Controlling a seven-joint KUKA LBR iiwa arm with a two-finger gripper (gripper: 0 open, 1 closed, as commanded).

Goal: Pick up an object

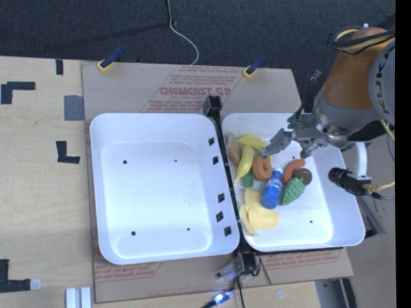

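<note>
The right bin (334,226) holds a heap of toy food along its left half. A yellow banana (244,161) lies beside the divider, with an orange curved piece (261,168) next to it. A blue bottle (272,190) stands in the middle, a green bumpy piece (293,190) to its right, and an orange-and-brown piece (299,171) above that. A pale yellow piece (260,217) lies at the front. My gripper (290,147) hovers over the heap's upper part, its fingers spread open with nothing between them.
The left bin (154,188) sits beside the right one, split from it by a black clipped divider (221,172). Both rest on a cardboard sheet (186,92) held by blue and yellow clamps. A black cable (183,34) runs at the back.
</note>
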